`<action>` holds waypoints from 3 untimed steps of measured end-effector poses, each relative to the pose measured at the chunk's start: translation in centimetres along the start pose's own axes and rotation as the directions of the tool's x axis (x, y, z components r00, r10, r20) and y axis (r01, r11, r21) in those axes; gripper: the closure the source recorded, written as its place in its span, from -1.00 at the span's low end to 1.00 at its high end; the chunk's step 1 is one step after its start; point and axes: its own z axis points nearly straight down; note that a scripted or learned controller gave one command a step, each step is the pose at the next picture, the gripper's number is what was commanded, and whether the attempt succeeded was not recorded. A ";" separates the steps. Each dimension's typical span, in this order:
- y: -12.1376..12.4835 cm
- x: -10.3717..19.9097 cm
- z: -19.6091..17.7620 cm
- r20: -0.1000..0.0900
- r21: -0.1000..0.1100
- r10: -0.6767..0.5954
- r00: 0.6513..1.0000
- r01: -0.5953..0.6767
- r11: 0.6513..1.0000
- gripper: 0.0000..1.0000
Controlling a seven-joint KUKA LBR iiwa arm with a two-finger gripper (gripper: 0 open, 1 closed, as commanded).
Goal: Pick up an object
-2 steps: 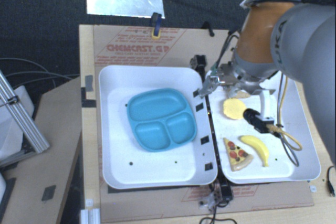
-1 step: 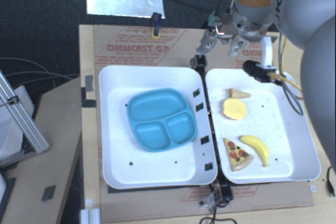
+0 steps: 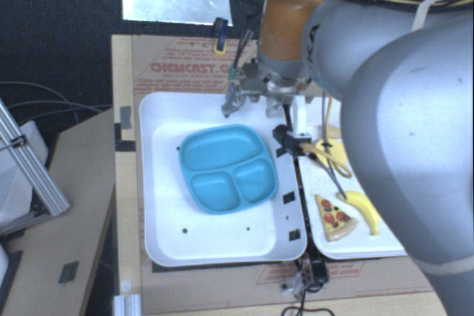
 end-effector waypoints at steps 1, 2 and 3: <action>-5.3 -0.8 -15.4 0.001 -0.007 0.004 1.000 -0.004 1.000 -1.00; -9.2 4.4 -12.3 0.001 0.000 0.001 1.000 -0.001 1.000 -1.00; -3.4 7.7 -33.8 -0.004 -0.025 0.002 1.000 -0.002 1.000 -1.00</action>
